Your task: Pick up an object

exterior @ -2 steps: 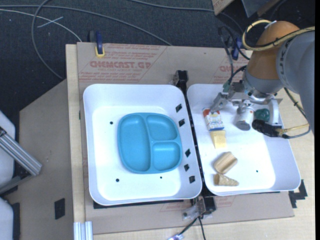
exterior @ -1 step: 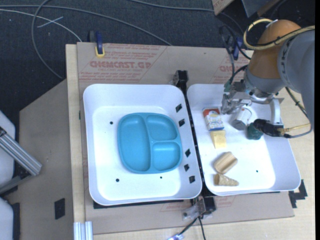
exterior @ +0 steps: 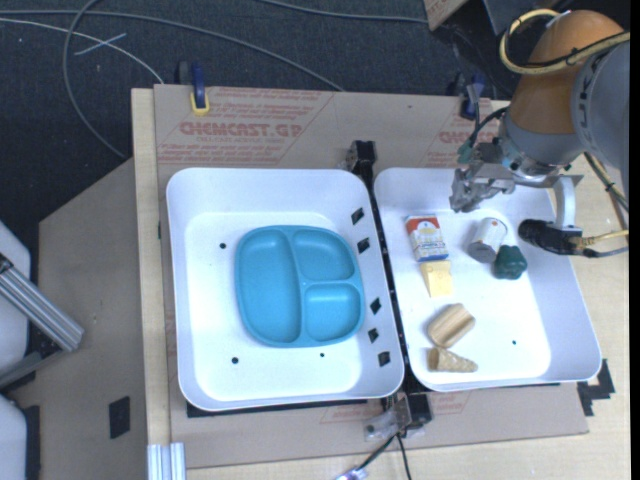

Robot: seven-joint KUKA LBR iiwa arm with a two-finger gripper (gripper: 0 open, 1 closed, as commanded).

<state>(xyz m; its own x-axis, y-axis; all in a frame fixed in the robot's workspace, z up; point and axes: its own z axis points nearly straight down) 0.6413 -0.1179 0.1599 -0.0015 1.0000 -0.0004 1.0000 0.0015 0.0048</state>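
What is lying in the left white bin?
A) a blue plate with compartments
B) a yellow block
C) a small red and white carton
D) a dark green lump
A: the blue divided plate lies alone in the left bin, while the small things lie in the right bin.

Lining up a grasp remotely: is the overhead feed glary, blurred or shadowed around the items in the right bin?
Camera view: even, soft light; the right bin looks bright but not blown out; the small carton, yellow block and green object read fairly sharp; the gripper is dim and slightly soft, casting faint shadow.
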